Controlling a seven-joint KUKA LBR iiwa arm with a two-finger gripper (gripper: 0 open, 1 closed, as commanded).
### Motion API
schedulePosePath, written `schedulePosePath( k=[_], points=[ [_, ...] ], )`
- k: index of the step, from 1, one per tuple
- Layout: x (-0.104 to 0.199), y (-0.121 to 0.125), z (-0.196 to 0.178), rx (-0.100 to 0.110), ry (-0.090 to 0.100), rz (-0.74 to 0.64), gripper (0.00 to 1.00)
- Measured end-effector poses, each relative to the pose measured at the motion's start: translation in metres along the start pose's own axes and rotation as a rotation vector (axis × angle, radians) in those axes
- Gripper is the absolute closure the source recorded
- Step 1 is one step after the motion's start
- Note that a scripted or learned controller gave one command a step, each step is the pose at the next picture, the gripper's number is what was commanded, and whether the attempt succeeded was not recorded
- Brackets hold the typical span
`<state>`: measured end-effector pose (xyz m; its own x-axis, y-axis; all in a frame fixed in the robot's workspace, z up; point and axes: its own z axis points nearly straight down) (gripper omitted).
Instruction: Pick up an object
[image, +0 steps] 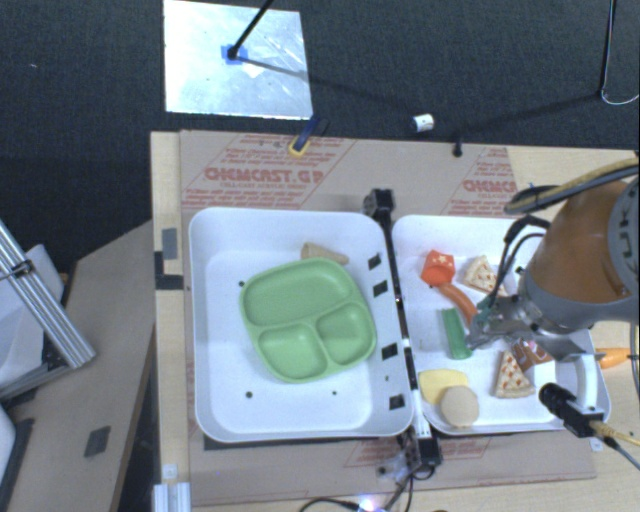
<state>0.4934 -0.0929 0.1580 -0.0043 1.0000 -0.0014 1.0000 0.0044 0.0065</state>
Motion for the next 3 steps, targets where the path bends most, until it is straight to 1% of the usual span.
schedulePosePath(
  k=[1, 2, 3],
  points=[
    [0.002, -0.003, -0.062, -0.001, 0.000, -0.001, 1.00],
    [0.003, -0.002, -0.066, 0.004, 0.001, 0.000, 1.00],
    [0.034, 0.044, -0.056, 0.002, 0.002, -0.004, 1.00]
  ],
)
